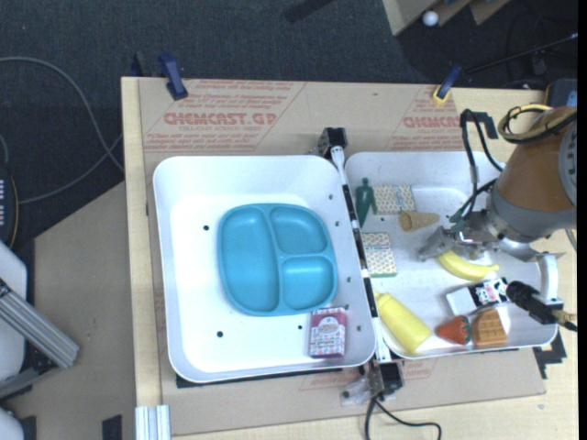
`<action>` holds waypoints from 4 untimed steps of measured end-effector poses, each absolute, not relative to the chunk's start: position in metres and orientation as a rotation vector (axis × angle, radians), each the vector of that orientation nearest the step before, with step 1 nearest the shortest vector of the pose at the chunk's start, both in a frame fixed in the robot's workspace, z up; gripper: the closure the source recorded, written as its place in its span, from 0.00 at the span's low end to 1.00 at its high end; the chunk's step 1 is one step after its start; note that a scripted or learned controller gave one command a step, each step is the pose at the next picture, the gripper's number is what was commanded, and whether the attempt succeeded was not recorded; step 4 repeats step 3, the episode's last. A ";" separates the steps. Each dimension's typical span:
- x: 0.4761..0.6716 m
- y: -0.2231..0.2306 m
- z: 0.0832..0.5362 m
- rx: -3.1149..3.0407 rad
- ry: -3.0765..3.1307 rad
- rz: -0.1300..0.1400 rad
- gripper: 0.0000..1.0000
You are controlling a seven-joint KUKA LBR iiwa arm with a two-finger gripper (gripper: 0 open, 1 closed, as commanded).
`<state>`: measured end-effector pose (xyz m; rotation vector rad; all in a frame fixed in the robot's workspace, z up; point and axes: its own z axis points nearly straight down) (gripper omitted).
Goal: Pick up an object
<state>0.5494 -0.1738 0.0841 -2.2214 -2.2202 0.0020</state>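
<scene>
Two white bins, gripper (449,239) in rt bin (431,168) above banana (466,265) (part hidden), grip state unclear.

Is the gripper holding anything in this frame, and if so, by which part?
Cannot be told. The gripper sits low in the right bin, just above the banana, but nothing is visibly between its tips.

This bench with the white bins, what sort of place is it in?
Probably a robotics lab: a grey arm with an orange band reaches over two shallow white bins of toy food, such as a yellow plastic banana, with loose cables on dark carpet.
</scene>
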 end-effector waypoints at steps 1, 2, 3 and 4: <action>0.551 -0.173 0.095 -2.224 -2.222 -0.002 1.00; 0.526 -0.118 0.099 -2.221 -2.225 -0.004 1.00; 0.551 -0.038 0.185 -2.219 -2.224 -0.003 1.00; 0.551 -0.038 0.185 -2.219 -2.224 -0.003 1.00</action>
